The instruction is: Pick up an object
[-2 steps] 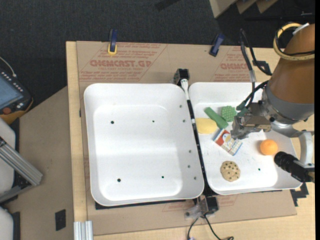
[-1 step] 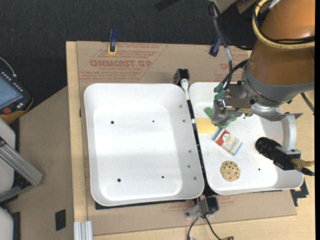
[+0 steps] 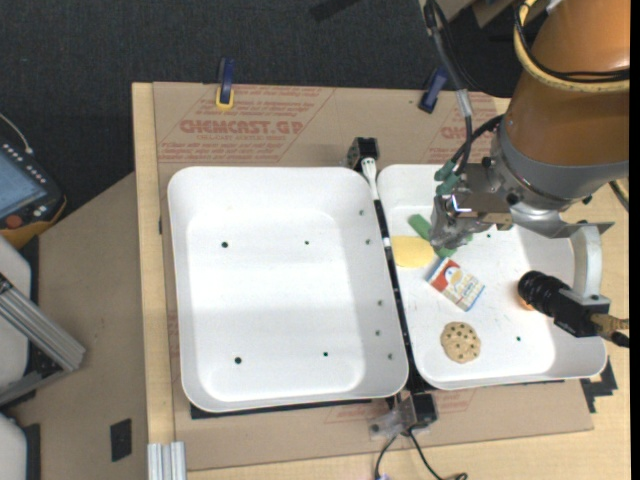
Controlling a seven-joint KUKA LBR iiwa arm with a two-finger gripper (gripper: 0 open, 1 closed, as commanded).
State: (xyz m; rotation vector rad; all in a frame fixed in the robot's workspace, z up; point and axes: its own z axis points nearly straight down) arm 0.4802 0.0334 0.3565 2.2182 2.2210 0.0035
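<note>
A brown cardboard-topped bench [image 3: 250, 128] bears two white bins. The left bin [image 3: 270, 278] adjoins the right bin [image 3: 520, 353], which holds a yellow piece [image 3: 410, 252], a green piece [image 3: 420, 226], a small carton [image 3: 458, 286] and a cookie [image 3: 460, 342]. My gripper [image 3: 447, 240] hangs over the green and yellow pieces; I cannot tell whether it is spread or closed.

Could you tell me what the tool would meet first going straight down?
Likely the red-and-white packet just below the tool, possibly the yellow piece beside it; depth is unclear here.
</note>
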